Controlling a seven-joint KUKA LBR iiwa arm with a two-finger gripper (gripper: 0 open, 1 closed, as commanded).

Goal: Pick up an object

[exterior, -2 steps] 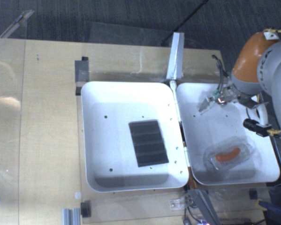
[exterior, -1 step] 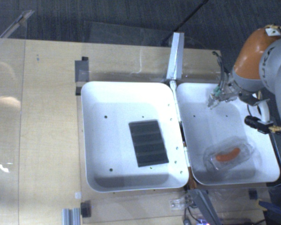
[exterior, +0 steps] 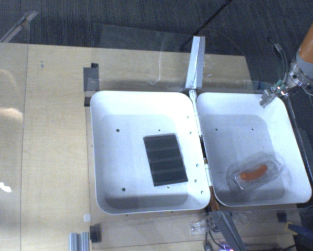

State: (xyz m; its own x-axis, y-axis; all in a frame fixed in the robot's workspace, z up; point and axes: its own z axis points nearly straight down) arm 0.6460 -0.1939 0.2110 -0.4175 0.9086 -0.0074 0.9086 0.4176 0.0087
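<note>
Dark ribbed slab (exterior: 166, 159), left bin (exterior: 106, 140): flat, stiff, light; grip across its long edges. Tool (exterior: 274, 92) upper right; finger state unreadable.

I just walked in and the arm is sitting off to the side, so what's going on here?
A robot arm is set to pick an object from two white bins. Its gripper is at the far right corner of the right bin, touching neither object. A dark ridged rectangular block lies flat in the left bin. A clear packet with something orange inside lies in the right bin. Nothing has been picked up.
</note>
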